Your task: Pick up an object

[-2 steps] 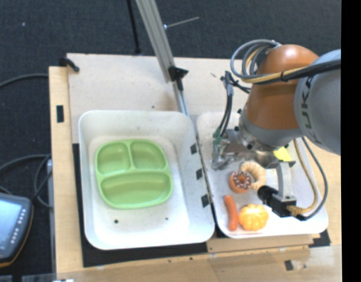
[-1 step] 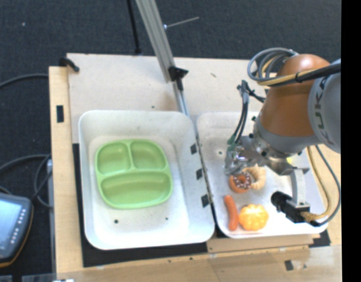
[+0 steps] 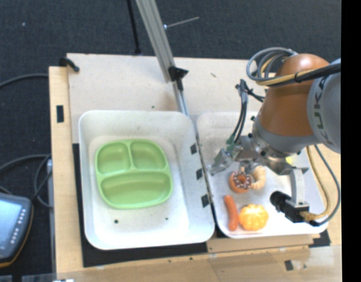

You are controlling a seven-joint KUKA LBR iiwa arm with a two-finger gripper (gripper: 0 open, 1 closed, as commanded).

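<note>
Above the right bin (image 3: pixel 212 128), the claw (image 3: pixel 226 157) hangs over the white floor, and I cannot tell how it is set.

The grey arm (image 3: pixel 289 107) with its orange band covers the far part of this bin. Just to the right of the claw and a little nearer to the camera lies a donut (image 3: pixel 242 181) with dark topping, and a pale bread-like piece (image 3: pixel 259 178) touches it on the far side from the claw. Nearer to the camera than the claw lie an orange carrot (image 3: pixel 231 212) and, just beside it, a peeled mandarin (image 3: pixel 253 217). Well to the left of the claw, in the left bin (image 3: pixel 92 122), rests a green divided plate (image 3: pixel 133 173) with three compartments. Both bins stand on the tabletop (image 3: pixel 110 81).
</note>
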